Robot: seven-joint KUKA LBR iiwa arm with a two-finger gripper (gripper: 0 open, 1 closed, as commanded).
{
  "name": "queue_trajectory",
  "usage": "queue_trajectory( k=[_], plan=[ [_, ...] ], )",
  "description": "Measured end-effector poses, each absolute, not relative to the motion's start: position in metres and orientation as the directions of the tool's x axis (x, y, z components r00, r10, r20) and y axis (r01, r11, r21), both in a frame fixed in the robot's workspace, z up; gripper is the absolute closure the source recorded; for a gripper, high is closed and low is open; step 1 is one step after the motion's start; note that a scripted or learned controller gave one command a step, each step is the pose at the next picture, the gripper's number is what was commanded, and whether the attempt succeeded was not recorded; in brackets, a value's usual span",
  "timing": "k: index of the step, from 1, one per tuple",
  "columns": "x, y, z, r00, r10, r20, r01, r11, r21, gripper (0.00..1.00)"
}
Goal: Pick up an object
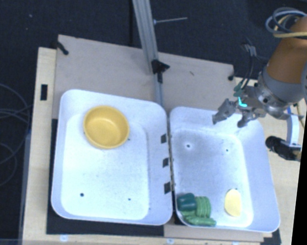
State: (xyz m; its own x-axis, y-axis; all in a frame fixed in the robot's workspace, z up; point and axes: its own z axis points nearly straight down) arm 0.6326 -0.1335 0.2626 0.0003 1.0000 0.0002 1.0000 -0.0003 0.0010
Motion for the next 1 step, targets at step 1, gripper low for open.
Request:
queue_trajectory(
  k=[1],
  plan=[
    [0.6326, -0.1335, 0.2626, 0.0, 1.0, 0.0, 1.0, 0.0, 0.001, 0.0]
  ],
)
